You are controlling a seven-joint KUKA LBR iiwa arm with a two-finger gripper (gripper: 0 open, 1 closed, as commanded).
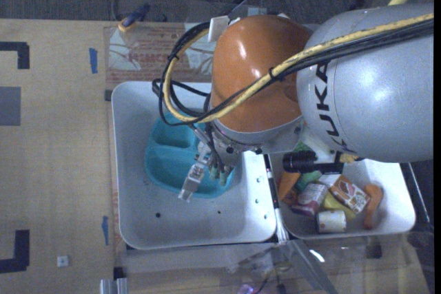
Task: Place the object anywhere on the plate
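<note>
A teal divided plate lies in the left white bin, toward its back and middle. My gripper hangs low over the plate's right front part, under the grey arm and its orange band, which hide the plate's right side. Small green bits show next to the gripper tip over the plate; I cannot tell whether they belong to an object or to the gripper. Whether anything is held is hidden from this angle.
The right bin holds several toy food items: a small can, a printed box, an orange carrot-like piece and an orange wedge. Cables loop above the left bin's back edge. Wooden benchtop lies to the left.
</note>
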